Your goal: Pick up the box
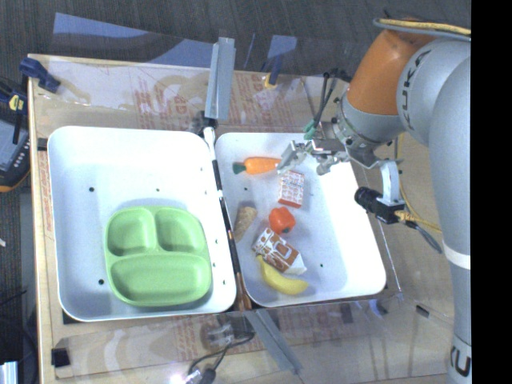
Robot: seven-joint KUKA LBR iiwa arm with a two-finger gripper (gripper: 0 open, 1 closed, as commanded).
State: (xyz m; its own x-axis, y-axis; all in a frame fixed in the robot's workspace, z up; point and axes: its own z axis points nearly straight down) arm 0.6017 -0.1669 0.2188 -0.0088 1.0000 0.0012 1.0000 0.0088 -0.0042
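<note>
Two shallow white bins side by side on the bench. The left bin [68,214] holds a green divided tray [158,256] toward its near side. The right bin [352,246] holds the loose items: an orange carrot [262,166] at the far left, a red-and-white packet [291,189] just near of it, a red tomato-like piece [282,220] in the middle, a tan oblong piece [245,221] against the left wall, the box [278,252], brown and white and lying tilted, and a yellow banana [284,282] touching the box on its near side.

The arm [416,78] enters from the right, its orange band uppermost. The gripper [298,154] hangs over the far part of the right bin, just right of the carrot and just far of the packet; whether it is released or clenched cannot be told. The box lies well apart from the gripper, toward the near side of the same bin, with the packet and the red piece between them.
</note>
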